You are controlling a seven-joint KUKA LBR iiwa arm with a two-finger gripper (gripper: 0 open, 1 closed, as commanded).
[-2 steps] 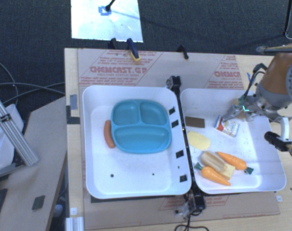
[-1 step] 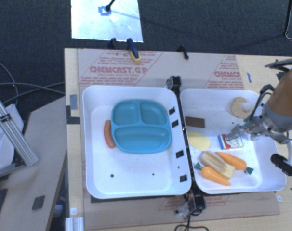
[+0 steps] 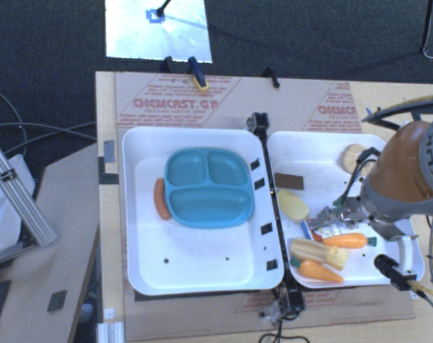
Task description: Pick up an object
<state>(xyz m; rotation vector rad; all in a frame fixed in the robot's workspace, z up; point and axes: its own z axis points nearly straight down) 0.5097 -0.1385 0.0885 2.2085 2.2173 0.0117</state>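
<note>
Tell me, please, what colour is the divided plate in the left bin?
The divided plastic plate is light blue, clearest in the camera view.

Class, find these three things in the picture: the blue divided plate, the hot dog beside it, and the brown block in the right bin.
blue divided plate [image 3: 208, 209], camera view, floor of its long front compartment.
hot dog [image 3: 161, 199], camera view, middle of its length.
brown block [image 3: 288, 182], camera view, centre of its top face.
</note>
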